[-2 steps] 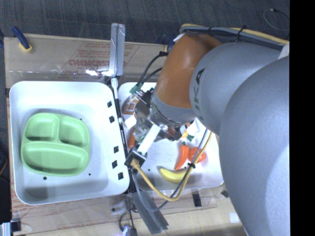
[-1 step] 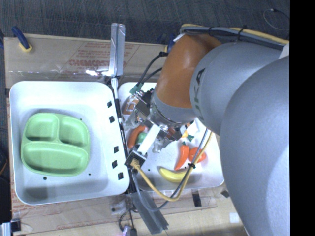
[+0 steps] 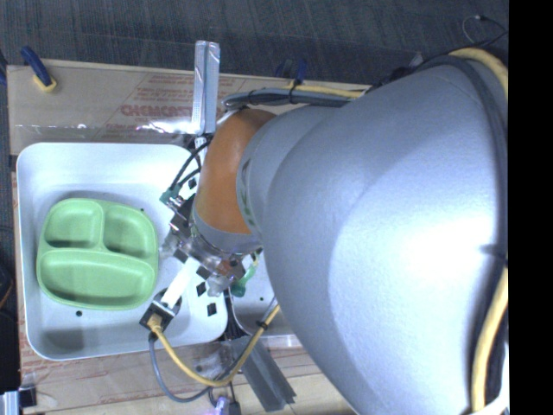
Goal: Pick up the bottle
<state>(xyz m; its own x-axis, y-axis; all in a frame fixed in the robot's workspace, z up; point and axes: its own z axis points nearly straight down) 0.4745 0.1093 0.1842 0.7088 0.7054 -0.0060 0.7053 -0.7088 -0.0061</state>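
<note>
The big grey arm [image 3: 371, 232] leans in over the bench and covers most of the right bin [image 3: 252, 311], its orange band [image 3: 220, 180] sitting above the seam between the two bins. The gripper [image 3: 210, 275] hangs low at that seam, beside the inner wall of the left bin [image 3: 26, 232]. From where I stand I cannot tell whether it is apart or closed, or whether anything is in it. A green divided plate [image 3: 95, 253] lies flat in the left bin, near the wrist but apart from it. A small green sliver [image 3: 244, 282] pokes out just beside the wrist on the right-bin side. That may be part of the bottle, though it is too small to be sure. If the bottle lies there, close under the arm, I'd worry the gripper closes on the bin wall or merely nudges the bottle away, since a round body rolls easily. A descent slightly off toward the left could also catch the plate's rim.
</note>
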